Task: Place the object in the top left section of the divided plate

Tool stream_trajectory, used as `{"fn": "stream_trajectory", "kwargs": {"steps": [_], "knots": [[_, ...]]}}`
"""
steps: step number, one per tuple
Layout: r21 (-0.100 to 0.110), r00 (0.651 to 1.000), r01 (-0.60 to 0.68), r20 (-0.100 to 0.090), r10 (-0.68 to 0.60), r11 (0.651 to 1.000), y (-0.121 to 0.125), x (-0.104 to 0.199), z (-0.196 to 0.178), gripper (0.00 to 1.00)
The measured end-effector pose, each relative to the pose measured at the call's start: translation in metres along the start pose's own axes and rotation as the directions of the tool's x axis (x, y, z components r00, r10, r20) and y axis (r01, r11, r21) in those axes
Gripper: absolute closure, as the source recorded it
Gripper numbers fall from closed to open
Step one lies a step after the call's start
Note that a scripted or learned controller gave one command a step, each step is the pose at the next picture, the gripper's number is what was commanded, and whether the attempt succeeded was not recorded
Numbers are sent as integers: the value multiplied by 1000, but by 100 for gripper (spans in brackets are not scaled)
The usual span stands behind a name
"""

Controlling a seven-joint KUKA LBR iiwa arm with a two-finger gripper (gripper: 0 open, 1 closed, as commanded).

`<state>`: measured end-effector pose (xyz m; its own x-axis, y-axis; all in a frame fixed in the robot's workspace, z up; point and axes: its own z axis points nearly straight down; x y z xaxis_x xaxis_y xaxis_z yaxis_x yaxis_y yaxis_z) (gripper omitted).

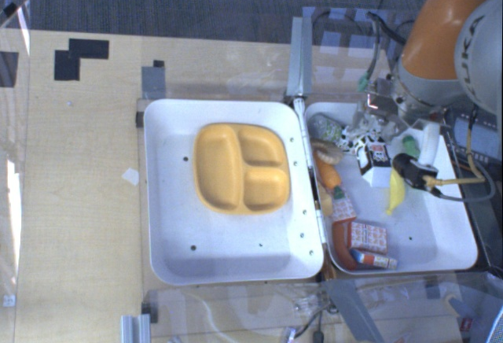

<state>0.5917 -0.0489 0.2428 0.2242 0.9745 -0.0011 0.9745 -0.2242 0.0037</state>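
– Gripper (pixel 376 127) first: where is it?
– Over the right bin (pixel 464 251), near its far left corner, on the arm (pixel 452 27) that reaches in from the right. Whether it is apart or together I cannot tell; the wrist covers it.
– What lies nearest?
– A black-and-white spotted thing (pixel 355 141) just beside it, toward the bin's left wall. A green thing (pixel 409 143) lies on the other side, and a banana (pixel 396 192) is nearer the bin's middle.
– Further out?
– A carrot (pixel 328 175) lies along the left wall. Toward the near left corner is a checked box (pixel 368 236), with a tube (pixel 374 259) just beside it at the near edge.
– And the plate (pixel 214 164)?
– It is yellow and has three sections. It lies flat in the middle of the left bin (pixel 169 255), well apart from the gripper.
– Which thing is meant for it?
– I cannot tell. All the loose things lie in the right bin.
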Motion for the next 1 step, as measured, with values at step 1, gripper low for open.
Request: {"fn": "stream_trajectory", "kwargs": {"steps": [1], "knots": [[-5,989,151,-1,-151,989,5,47,-103,100]]}}
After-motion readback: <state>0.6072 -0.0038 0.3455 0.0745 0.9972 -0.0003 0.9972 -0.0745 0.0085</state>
